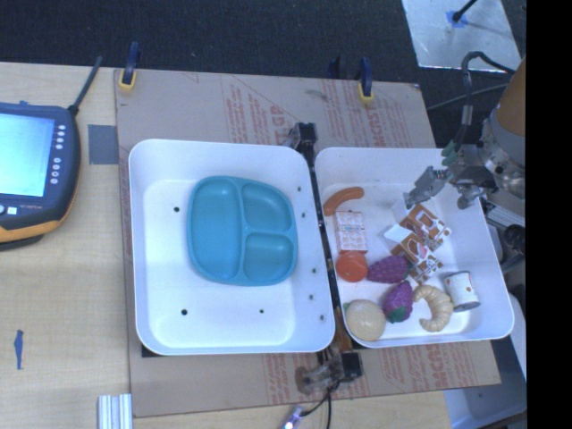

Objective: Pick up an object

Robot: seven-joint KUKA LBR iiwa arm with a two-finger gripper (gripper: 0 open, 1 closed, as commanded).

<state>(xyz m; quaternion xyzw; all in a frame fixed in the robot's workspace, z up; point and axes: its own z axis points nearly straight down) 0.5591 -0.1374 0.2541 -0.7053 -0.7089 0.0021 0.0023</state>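
My gripper hangs over the upper right part of the right bin, fingers spread apart and nothing between them. Just below it lie a brown-and-white pretzel-like packet and a small white wrapper. Further left in the same bin are an orange sausage, a red-and-white packet, a red-orange round piece and two purple pieces. At the bin's front sit a cream bun, a croissant and a small white can.
The left bin holds a blue divided plate. A tablet-like pendant lies on the bench at far left. Clamps hold the cardboard sheet at the back edge. The arm's wrist enters from the right.
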